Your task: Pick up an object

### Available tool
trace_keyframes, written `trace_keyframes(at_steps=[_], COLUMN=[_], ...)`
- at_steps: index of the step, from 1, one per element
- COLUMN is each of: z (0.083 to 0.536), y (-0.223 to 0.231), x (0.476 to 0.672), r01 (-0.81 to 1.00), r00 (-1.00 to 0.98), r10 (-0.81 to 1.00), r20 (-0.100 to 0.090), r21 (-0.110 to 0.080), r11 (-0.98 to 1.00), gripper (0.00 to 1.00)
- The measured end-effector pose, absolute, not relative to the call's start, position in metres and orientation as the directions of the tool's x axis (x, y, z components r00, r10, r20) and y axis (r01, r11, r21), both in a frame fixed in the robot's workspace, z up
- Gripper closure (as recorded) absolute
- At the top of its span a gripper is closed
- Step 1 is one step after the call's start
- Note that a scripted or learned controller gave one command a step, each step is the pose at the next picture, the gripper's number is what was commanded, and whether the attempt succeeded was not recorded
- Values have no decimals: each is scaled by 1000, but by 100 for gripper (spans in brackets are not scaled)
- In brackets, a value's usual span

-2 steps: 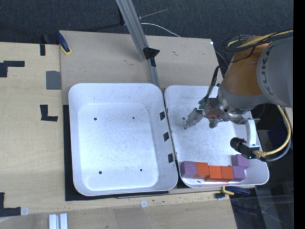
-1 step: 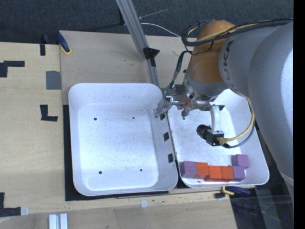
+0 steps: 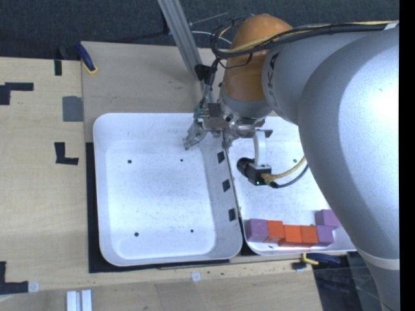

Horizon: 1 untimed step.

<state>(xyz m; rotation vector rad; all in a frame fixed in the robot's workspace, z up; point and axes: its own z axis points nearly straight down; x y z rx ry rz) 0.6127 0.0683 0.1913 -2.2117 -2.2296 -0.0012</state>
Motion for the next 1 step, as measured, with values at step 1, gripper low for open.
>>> trace_keyframes(at_steps=[1], z=[191], y=[70], x=[498], r01=[1000], r00=[0], r10=[1000], r20=[0], r21=[-8], r11=[0], gripper=[0])
